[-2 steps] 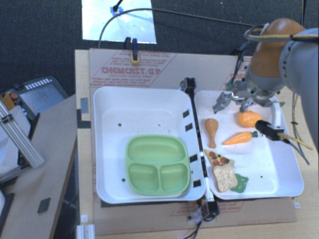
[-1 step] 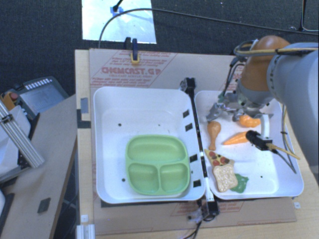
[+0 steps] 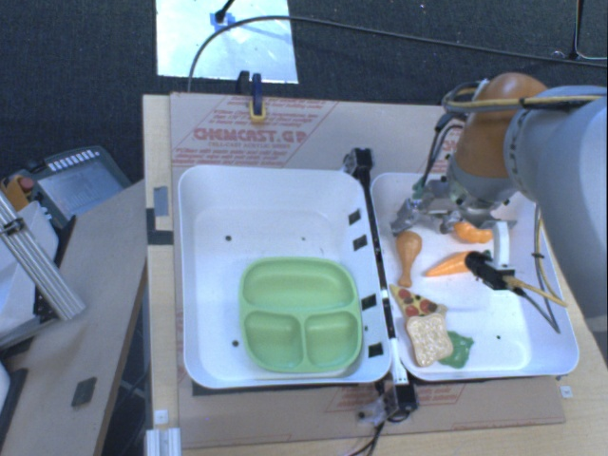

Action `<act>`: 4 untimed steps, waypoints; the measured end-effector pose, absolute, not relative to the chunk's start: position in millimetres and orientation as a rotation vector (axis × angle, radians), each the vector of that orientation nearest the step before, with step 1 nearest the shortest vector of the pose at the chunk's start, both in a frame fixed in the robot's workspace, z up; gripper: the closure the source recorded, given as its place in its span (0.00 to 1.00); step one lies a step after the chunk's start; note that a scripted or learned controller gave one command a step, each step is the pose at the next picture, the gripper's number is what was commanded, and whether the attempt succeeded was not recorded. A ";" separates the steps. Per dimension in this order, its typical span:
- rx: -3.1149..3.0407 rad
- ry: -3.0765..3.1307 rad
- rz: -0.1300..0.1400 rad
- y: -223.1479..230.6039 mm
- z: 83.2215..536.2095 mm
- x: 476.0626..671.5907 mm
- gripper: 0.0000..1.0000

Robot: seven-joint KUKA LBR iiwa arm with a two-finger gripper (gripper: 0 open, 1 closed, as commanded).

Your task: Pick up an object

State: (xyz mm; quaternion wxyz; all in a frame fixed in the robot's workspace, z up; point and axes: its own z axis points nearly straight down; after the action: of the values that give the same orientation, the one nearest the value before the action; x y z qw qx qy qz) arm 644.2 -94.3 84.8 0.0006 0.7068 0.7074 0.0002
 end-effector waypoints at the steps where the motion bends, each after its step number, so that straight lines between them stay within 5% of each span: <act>1: 2.219 2.220 0.004 -94.3 96.3 645.2 1.00; 4: 2.213 2.223 0.006 -95.8 242.1 657.3 1.00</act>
State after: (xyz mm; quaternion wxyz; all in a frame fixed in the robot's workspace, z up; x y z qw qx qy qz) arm 657.3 -95.8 242.1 0.0027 0.7055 0.7087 0.0020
